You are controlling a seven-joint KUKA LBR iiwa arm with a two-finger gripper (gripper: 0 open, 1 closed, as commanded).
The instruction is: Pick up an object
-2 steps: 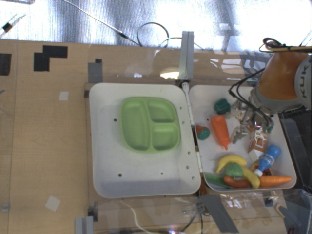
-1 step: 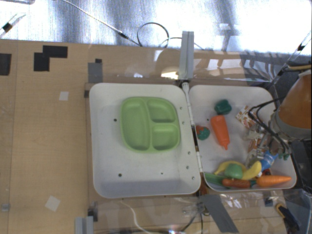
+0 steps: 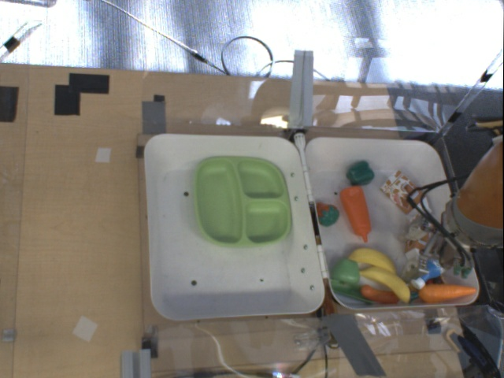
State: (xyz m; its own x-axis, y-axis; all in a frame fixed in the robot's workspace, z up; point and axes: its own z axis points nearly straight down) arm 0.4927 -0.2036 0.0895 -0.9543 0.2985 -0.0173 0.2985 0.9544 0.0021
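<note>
The right bin (image 3: pixel 441 160) holds the toys: an orange carrot (image 3: pixel 357 211) near its middle with a dark green piece (image 3: pixel 361 172) just above it, bananas (image 3: pixel 381 268), a green pepper (image 3: pixel 345 274), a second carrot (image 3: pixel 447 293) along the near wall, and a small patterned packet (image 3: pixel 397 187). The gripper (image 3: pixel 435 250) hangs over this bin's right side; I cannot tell its grip. The left bin (image 3: pixel 169 211) holds a green divided plate (image 3: pixel 242 200).

Robotics lab bench: wooden benchtop (image 3: pixel 71 235), two white bins (image 3: pixel 169 290) in metal brackets, loose cables (image 3: pixel 246 53), black marker patches (image 3: pixel 79 91), toy food (image 3: pixel 356 209).
</note>
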